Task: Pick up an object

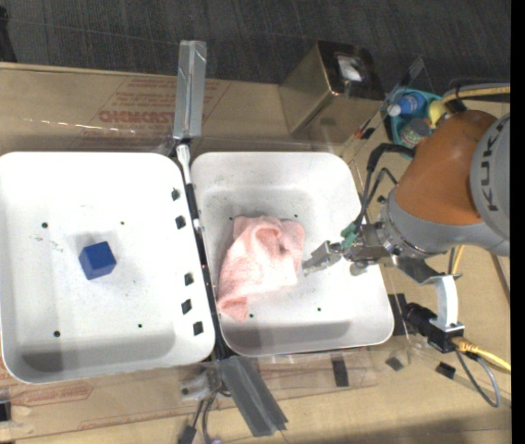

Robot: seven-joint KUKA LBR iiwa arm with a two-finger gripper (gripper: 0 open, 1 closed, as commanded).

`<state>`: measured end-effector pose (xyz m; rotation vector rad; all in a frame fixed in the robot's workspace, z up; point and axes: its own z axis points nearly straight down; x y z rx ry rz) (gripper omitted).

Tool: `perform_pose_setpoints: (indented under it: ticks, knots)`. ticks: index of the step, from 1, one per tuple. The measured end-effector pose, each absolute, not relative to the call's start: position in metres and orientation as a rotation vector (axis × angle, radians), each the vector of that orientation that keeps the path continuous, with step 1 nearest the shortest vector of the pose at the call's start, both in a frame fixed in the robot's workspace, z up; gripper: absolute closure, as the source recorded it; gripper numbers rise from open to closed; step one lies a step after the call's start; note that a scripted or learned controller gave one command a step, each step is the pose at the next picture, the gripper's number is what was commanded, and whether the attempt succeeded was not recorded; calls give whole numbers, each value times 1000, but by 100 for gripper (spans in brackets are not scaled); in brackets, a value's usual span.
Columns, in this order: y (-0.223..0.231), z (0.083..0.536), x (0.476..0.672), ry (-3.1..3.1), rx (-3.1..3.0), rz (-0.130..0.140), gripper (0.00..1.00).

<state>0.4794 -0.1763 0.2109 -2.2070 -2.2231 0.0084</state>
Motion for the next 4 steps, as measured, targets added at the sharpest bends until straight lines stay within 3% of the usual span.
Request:
perform_pose_setpoints:
  ticks: [1,2,3,4]
  knots:
    - [-161,155,547,-2288,-2141,9,0]
    - [-171,96,591,-2373,-2060,-5,0]
    - [-177,96,640,-2373,-2066,-8,0]
    - [-208,97,662,-2553,-1841,-7,0]
